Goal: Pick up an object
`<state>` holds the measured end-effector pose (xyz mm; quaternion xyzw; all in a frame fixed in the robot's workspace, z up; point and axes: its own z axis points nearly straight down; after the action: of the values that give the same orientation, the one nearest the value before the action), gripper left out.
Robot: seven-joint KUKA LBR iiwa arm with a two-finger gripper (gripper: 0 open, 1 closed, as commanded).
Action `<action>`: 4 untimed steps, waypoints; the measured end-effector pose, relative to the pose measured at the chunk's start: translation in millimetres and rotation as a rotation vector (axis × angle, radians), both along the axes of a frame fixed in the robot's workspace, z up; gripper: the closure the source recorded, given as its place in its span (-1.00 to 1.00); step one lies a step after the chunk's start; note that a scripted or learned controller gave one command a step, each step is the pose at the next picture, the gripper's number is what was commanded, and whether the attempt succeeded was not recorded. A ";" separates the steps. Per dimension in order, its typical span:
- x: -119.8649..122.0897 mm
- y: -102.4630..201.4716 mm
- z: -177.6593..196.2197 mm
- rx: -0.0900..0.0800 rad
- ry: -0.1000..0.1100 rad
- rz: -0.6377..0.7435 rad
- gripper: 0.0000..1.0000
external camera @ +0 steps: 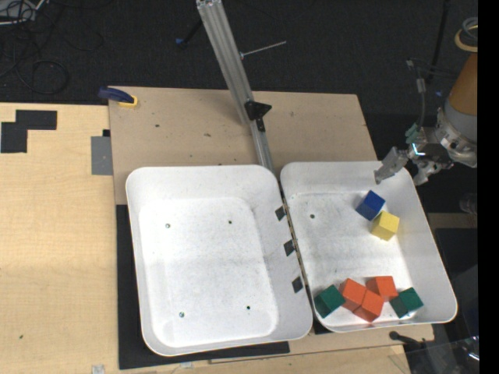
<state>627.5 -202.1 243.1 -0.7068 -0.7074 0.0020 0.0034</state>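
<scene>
Just below-left of hand (401, 166): blue cube (371, 204), yellow cube (385, 225) touching it | hand over right bin (437, 271) far rim, fingers apart, holding nothing | prob. lining up on blue, nearest pick

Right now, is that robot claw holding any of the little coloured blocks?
No. The two-finger gripper is open with nothing between its fingers, above the right white bin's far corner; the blue cube lies below it.

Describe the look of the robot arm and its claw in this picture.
The arm enters from the right edge, with an orange-tan band above a grey and white wrist. The claw is grey metal with dark parts, a small bluish-white glint at its middle and thin dark cables running up behind it.
</scene>
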 end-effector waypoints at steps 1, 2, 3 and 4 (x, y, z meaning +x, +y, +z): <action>1.0 0.6 3.1 -0.002 -0.004 0.004 -1.00; 2.8 3.1 -40.8 0.000 -0.001 0.006 -1.00; 5.2 3.2 -85.3 0.000 0.000 0.005 -1.00; -4.5 6.7 -145.3 0.000 0.000 0.000 -1.00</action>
<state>623.0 -195.4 97.8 -0.7069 -0.7073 0.0020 0.0035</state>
